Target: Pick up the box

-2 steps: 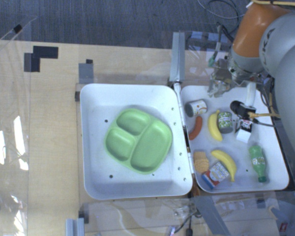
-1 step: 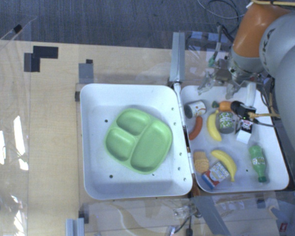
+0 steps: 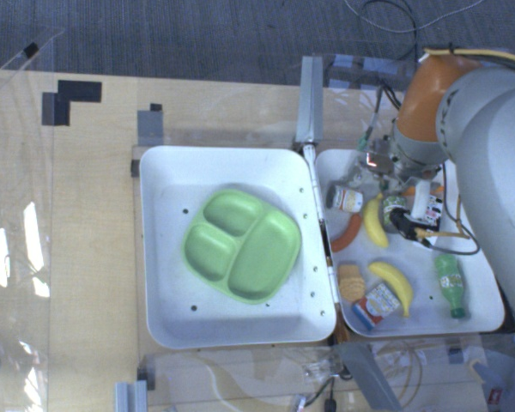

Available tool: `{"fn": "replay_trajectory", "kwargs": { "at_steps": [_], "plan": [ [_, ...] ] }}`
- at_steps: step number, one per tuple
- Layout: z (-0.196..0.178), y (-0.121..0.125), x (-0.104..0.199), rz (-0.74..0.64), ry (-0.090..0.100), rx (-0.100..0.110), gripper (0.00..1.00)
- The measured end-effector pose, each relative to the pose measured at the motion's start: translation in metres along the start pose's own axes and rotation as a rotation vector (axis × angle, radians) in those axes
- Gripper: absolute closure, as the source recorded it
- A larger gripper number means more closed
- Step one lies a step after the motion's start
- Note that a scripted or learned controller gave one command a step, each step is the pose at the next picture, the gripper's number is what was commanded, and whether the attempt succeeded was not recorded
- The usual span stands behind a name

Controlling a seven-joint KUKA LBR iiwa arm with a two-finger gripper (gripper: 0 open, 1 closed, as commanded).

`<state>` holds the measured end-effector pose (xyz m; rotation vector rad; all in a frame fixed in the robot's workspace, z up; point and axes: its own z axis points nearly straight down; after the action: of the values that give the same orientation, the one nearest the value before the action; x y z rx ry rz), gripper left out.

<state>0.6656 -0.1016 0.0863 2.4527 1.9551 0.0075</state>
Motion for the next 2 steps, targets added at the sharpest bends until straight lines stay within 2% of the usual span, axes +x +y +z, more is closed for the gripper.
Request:
{"fn": "replay_trajectory", "kwargs": {
  "at_steps": [1, 2],
  "plan": [
    [0.0, 0.0, 0.0, 0.0, 0.0, 0.0, 0.0],
    [-0.012, 0.002, 0.002, -0.005, 0.001, -0.005, 1.0]
  ]
}}
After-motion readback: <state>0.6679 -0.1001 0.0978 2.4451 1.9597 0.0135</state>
